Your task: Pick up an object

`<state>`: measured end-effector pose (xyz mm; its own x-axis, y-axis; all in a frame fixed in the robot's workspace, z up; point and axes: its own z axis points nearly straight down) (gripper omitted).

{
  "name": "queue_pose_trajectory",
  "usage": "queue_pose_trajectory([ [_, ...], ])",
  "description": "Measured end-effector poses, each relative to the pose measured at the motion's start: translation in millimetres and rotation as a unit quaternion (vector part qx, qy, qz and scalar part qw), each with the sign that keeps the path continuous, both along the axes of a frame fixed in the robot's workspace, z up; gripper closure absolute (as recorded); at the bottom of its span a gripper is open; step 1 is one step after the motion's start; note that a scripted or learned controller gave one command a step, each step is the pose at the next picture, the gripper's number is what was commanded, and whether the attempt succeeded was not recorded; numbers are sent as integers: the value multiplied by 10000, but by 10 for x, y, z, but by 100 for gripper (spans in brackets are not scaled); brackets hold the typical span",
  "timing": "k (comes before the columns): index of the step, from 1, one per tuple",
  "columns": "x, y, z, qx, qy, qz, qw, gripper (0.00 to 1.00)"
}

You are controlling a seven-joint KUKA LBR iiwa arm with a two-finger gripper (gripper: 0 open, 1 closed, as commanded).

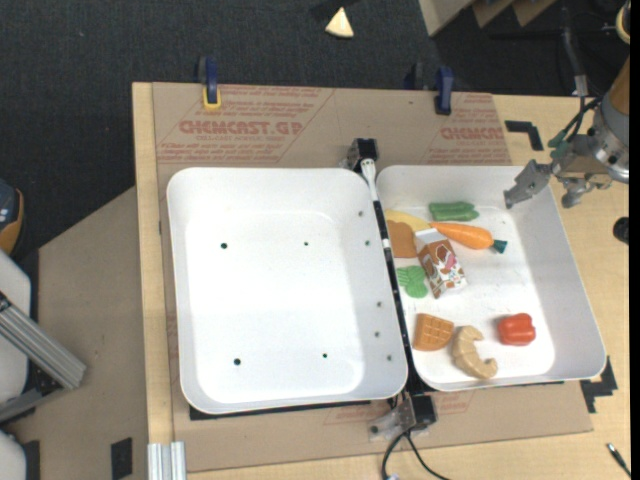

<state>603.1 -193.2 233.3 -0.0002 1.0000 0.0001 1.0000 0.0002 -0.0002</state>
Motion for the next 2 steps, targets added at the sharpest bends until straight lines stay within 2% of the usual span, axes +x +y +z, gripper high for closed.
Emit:
queue_pose_trajectory([
  [1,227,133,-1130,20,49,10,10000,0],
  [2,-382,78,-1512,15,41,-12,10000,0],
])
